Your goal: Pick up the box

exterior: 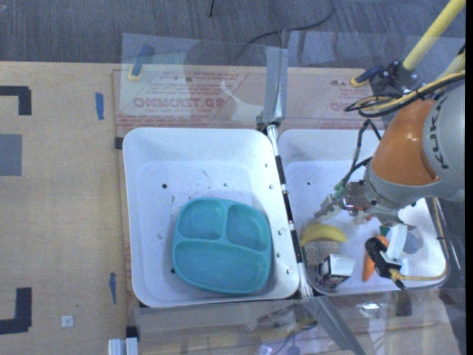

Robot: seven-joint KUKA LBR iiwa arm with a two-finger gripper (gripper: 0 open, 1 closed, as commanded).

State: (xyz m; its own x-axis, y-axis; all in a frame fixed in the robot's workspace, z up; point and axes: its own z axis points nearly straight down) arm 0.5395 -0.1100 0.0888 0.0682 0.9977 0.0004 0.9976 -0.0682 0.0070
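A small white box point(340, 265) with a dark face lies at the front left of the right bin point(310, 172). My gripper point(344, 201) hangs over the middle of that bin, up and slightly right of the box and apart from it. Just below the gripper, a yellow banana point(324, 233) lies between it and the box. Nothing shows in the gripper's grasp.
A speckled tan piece point(317, 251) touches the box's left side, and an orange carrot-like piece point(368, 268) lies to its right. The left bin point(148, 161) holds a teal divided plate point(222, 245). The bins' shared wall point(284, 198) runs close to the box.
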